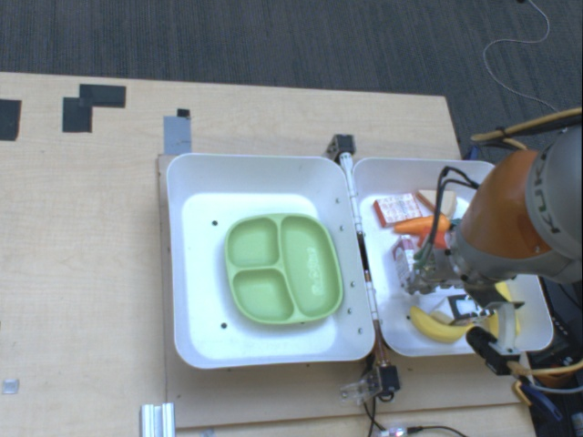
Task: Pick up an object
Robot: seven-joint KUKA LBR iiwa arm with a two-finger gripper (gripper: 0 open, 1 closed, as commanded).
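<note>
The right bin [387, 333] holds several small objects. A yellow banana [437, 326] lies near its front edge. An orange carrot [421, 226] and a red and white packet [395, 209] sit toward the back. The grey arm with its orange band [499, 215] reaches in from the right and covers much of this bin. My gripper [421, 276] is low over the bin's middle, just behind the banana and in front of the carrot. Its tip is dark and partly hidden by the wrist. I see nothing clearly lifted off the bin floor.
The left bin [196, 271] holds a light green divided plate [282, 268]. A metal divider [357, 235] runs between the two bins. Another yellow item [506, 322] lies at the right bin's front right corner. Cables hang by the bench's front right edge.
</note>
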